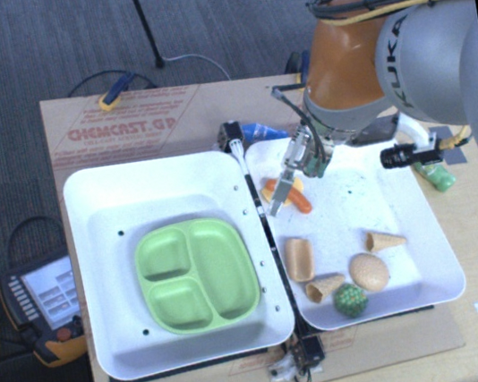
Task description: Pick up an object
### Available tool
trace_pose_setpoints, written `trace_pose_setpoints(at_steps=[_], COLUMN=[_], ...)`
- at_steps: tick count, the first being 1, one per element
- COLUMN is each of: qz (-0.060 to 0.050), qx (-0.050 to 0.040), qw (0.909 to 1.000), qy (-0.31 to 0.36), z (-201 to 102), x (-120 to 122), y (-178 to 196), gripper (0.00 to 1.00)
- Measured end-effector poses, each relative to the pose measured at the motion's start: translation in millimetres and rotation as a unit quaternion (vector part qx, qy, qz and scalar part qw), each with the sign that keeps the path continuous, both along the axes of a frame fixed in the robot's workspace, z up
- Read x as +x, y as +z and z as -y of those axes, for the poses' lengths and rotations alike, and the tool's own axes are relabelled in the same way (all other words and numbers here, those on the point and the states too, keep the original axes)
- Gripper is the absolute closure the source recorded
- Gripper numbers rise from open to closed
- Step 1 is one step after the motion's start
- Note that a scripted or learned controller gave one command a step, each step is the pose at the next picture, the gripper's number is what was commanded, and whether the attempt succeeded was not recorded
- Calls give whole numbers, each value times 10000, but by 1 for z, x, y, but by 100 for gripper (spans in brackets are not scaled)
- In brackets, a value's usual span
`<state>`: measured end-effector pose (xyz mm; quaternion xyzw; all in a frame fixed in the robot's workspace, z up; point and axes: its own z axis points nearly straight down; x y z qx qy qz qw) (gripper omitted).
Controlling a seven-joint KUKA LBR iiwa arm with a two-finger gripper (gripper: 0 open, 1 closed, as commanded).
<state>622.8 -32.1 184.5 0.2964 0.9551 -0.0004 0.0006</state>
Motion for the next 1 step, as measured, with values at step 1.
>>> trace_pose_setpoints(at_steps=[1], qz=[0], qx=[2], qw=[10000], qy=[1], z=[0], x=[0], y=[0], gripper=[0])
